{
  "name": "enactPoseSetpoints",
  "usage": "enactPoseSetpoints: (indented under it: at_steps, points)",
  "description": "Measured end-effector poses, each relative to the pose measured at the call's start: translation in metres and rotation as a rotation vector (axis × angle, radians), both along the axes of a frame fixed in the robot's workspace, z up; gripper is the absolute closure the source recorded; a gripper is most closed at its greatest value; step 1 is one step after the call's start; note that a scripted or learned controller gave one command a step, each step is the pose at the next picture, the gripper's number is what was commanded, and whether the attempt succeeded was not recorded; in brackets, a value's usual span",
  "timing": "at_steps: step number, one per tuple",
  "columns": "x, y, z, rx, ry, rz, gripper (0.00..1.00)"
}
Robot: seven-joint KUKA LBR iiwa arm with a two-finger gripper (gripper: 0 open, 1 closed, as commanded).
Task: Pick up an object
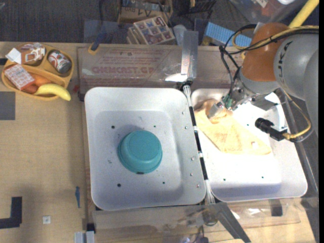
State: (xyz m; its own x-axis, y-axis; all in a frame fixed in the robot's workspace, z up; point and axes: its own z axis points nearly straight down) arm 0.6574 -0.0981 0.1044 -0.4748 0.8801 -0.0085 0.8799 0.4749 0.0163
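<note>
A teal bowl lies upside down in the middle of the left bin. In the right bin a flat tan board-like piece lies across the far half. A small rounded tan lump rests at that piece's far left end, close to the bin's far left corner. My gripper hangs low over the right bin's far side, right beside the lump and at its right edge. Whether it touches the lump is hidden by the wrist.
A yellow tray with a banana, cans and small boxes sits on the bench at the far left. A cardboard strip runs behind the left bin. A metal rail divides the two bins.
</note>
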Motion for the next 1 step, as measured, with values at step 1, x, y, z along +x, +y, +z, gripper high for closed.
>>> enactPoseSetpoints:
  at_steps: [1]
  points:
    - [0.0097, -0.0031, -0.0118, -0.002, 0.024, 0.060, 0.00]
